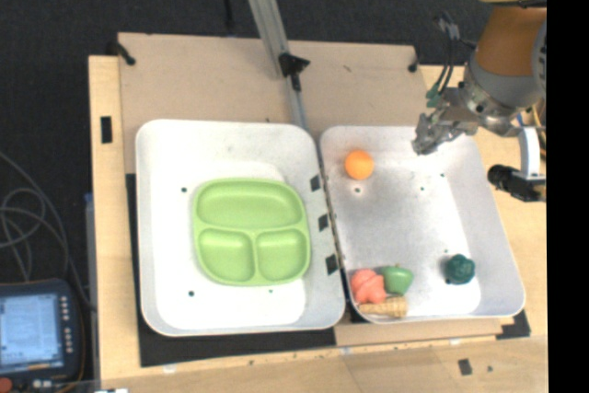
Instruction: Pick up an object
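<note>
1. Two white bins sit side by side on the bench (110, 198). The left bin (166, 152) has a green plate (250, 230) in it, with three parts for food. The right bin (423, 207) has the small toys.

2. The robot arm (506, 41) reaches in from the right. Its gripper (429, 139) hangs over the top right corner of the right bin. It points down and a bit to the left. Nothing is between the jaws. They are too small and dark here for me to tell if they are spread or squeezed.

3. I think the job is at the start. The arm is getting near, but no toy is picked up yet.

4. The toy nearest the gripper is an orange ball (359, 165). It is round and bright, and it sits alone near the top left of the right bin, close to the wall between the bins. It looks smooth, so it may roll if it gets bumped.

5. More toys sit along the bottom edge of the right bin. A pink toy (367, 286), a green toy (398, 279) and a tan toy (390, 308) are bunched up and touching. A dark green toy (459, 269) sits by itself, further right.

6. Next, I think the gripper must pick one toy, move right over it, go down with the jaws wide, then squeeze. The ball or the dark green toy look easiest, since each has room around it.
</note>
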`<control>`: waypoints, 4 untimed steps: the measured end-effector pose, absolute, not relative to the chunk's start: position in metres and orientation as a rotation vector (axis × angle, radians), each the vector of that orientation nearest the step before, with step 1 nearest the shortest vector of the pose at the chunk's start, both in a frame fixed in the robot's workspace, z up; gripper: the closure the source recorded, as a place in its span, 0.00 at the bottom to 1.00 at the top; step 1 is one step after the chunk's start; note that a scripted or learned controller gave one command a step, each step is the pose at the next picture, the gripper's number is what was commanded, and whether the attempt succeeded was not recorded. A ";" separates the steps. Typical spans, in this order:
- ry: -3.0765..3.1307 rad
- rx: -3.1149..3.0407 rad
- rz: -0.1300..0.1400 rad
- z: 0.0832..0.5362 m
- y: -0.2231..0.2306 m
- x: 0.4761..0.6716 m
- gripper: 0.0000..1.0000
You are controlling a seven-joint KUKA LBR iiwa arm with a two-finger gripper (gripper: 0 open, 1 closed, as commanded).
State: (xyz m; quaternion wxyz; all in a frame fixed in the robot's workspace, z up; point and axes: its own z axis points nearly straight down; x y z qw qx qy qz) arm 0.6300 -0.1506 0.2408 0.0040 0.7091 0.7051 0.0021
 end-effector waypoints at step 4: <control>2.230 2.214 0.001 0.238 0.011 0.594 1.00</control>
